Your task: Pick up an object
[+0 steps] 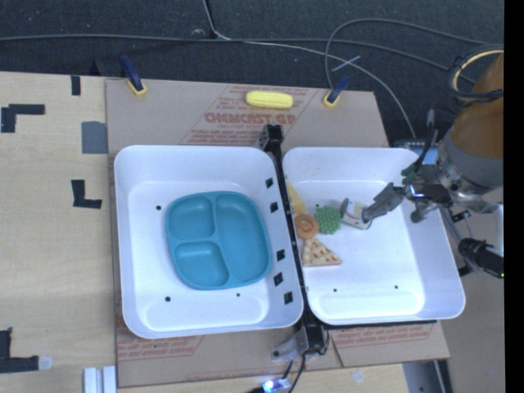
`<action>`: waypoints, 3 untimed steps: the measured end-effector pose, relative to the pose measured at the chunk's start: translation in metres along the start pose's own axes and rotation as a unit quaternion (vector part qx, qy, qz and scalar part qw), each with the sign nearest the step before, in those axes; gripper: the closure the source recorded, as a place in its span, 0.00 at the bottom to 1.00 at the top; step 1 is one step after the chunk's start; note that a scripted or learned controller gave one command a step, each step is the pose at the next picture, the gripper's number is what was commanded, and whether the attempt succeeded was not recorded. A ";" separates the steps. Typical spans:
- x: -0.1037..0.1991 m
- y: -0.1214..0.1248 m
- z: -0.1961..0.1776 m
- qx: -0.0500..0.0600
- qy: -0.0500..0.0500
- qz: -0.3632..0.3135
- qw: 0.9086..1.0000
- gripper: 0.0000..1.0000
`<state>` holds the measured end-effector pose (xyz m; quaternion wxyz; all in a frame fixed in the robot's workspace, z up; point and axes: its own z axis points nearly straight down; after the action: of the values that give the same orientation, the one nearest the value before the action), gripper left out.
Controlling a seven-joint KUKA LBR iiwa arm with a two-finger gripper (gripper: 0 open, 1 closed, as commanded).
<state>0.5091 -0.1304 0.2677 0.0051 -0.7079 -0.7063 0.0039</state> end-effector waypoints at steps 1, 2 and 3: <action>0.000 0.002 -0.006 -0.006 -0.001 -0.002 1.000 0.00; -0.007 0.001 0.056 -0.003 0.000 -0.001 1.000 0.00; 0.000 -0.008 0.113 -0.003 0.000 -0.001 1.000 0.00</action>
<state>0.5000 -0.1302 0.1549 0.0032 -0.7069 -0.7073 0.0021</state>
